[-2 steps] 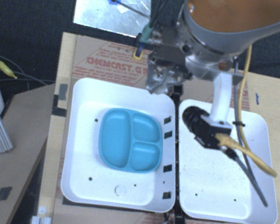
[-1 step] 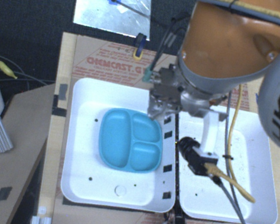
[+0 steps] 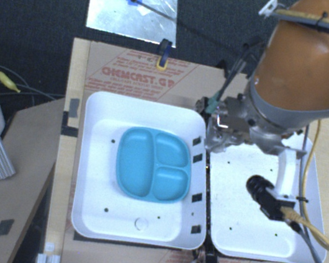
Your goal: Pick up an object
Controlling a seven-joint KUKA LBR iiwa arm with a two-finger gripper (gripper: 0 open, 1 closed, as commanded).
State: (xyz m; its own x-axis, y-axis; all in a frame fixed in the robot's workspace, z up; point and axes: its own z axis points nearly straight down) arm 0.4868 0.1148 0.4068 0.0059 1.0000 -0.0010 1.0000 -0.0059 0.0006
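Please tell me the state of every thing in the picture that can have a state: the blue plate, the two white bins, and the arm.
blue divided plate: lying flat, right side up, in the left bin, compartments holding nothing.
left bin: holds the plate.
right bin: the black camera unit hangs above it.
arm: reaching over the right bin's far left corner, near the divide.
gripper: state not clear.

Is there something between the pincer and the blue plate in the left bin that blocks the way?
Nothing visible blocks it. The pincer is above the divide between the bins, near the back edge. The blue divided plate lies flat in the left bin, uncovered, with only the low bin rims between them.
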